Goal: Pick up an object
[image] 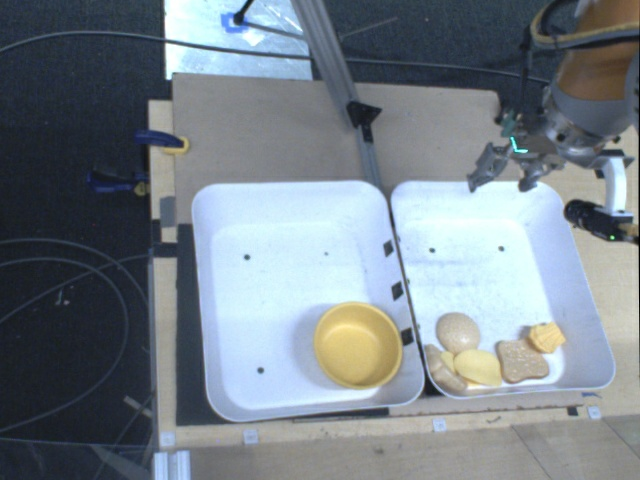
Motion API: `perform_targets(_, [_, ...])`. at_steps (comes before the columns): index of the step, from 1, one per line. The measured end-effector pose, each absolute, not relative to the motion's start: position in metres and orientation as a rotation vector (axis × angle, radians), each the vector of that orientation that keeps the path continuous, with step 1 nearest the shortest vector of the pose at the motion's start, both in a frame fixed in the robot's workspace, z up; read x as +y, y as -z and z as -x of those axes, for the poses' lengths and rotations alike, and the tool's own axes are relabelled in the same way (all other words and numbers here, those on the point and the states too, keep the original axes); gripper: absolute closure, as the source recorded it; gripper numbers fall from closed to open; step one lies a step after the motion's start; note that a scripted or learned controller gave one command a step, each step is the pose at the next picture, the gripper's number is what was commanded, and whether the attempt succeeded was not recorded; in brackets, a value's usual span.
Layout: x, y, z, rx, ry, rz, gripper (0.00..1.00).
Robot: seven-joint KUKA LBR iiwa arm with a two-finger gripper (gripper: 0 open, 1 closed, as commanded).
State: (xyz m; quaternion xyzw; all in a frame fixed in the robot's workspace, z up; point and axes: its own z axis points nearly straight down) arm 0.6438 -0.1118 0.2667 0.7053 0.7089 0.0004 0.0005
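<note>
My gripper [507, 172] hangs above the far edge of the right bin [575, 258], its two fingers spread open with nothing between them. Far from it, along the right bin's near wall, lie several food pieces: a beige egg-like ball [458, 330], a yellow lemon-shaped piece [478, 367], a brown toast slice [522, 360], a small orange ridged piece [546, 337] and a pale piece [442, 367] at the near left corner. A yellow bowl [357, 344] sits in the left bin [240, 298] near its front right.
A slanted metal pole [335, 58] with a black clamp [363, 114] crosses the back of the bench above the seam between the bins. A blue and yellow clamp [150, 158] grips the bench's left edge. Cables lie on the dark floor at left.
</note>
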Motion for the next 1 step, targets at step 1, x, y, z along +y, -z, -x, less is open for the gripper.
perform_targets(1, [-0.1118, -0.2673, -0.6441, 2.226, -0.002, -2.214, 0.0])
